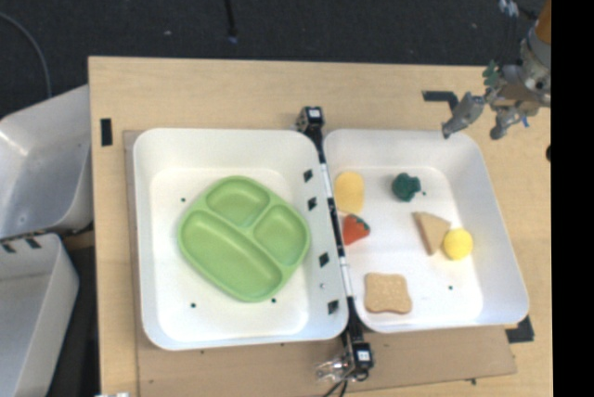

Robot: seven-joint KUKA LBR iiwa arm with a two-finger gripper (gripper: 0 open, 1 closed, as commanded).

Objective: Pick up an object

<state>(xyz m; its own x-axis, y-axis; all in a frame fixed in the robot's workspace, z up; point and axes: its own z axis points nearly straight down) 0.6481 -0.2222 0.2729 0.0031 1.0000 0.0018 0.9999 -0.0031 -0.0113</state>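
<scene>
White plastic, two shallow bins on a tan bench, listed largest to smallest and placed from the gripper (475, 117), which hangs above the far right corner of the right bin (483, 163), nothing between its fingers (458, 120), which stand apart. Left bin (148, 200): well off to the tool's far side, across the central divider. Green divided plate (243, 237): inside the left bin, well apart from the tool, too flat and broad to offer an edge. Toast slice (387, 293): near edge of the right bin, well below the tool. Tan wedge (430, 229): mid-bin, below and slightly left of the tool, touching or just beside the yellow ball (457, 243). Yellow rounded piece (349, 191): by the divider, left of and below the tool. Red piece (354, 229): against the divider, partly tucked at the bin wall. Dark green piece (406, 186): nearest candidate, just below and left of the tool, standing clear of its neighbours. Hazards, as judged: the ball likely rolls out of closing fingers; wedge and ball together invite a double or glancing grip; the red piece's wall contact may block a finger; a descent from the present spot meets bin rim rather than any object.
</scene>
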